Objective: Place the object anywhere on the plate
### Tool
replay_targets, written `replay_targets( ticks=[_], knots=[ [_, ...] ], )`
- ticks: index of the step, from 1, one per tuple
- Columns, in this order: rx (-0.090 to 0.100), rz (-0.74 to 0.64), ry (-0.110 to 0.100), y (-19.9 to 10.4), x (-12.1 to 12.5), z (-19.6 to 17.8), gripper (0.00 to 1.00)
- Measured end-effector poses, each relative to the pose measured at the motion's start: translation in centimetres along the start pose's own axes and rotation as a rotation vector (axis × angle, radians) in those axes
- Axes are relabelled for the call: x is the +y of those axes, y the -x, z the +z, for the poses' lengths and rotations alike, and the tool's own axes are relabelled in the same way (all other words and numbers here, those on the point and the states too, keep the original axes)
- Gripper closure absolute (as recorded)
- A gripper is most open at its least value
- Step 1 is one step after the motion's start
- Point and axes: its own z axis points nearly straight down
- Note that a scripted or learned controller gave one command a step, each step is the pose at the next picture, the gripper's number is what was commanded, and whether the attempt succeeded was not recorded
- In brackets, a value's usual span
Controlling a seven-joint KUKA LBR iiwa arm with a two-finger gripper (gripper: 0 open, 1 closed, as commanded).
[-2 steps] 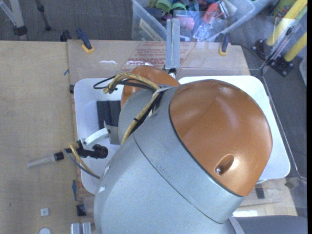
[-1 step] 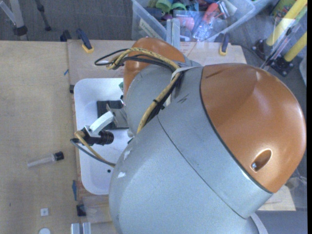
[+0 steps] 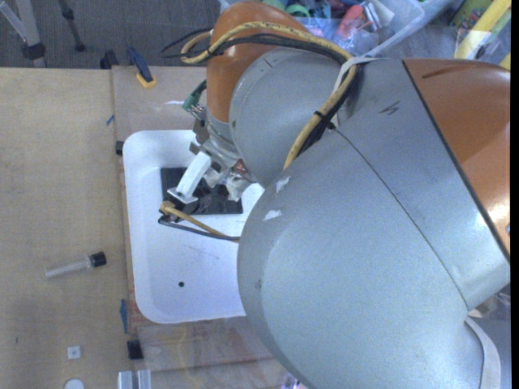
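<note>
Pale wooden desk (image 3: 57, 177) carries 1 white bin (image 3: 162, 302), and from my station I see the gripper (image 3: 216, 183) low over a dark flat plate (image 3: 173, 177) at the bin's far end. I cannot tell whether it is parted or closed; the wrist (image 3: 235, 96) hides the object. My worry is an off-centre release that sends the object sliding off the plate's edge.

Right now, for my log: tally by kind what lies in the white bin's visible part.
Dark flat plate: 1
Small black dot: 1
Total: 2, with the arm hiding the rest of the white bin.
</note>
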Motion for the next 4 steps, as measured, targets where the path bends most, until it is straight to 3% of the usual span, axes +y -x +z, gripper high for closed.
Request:
replay_targets(
  ticks=[1, 2, 3, 4],
  knots=[
    [0.004, 0.362, 0.001, 0.9, -0.9, 10.7, 1.00],
    [0.001, 0.012, 0.000, -2.9, 2.7, 9.2, 1.00],
    [-0.001, -0.675, 0.000, -1.6, 1.4, 9.9, 1.00],
    [-0.006, -1.122, -0.019, -4.6, 4.1, 11.0, 1.00]
  ],
)
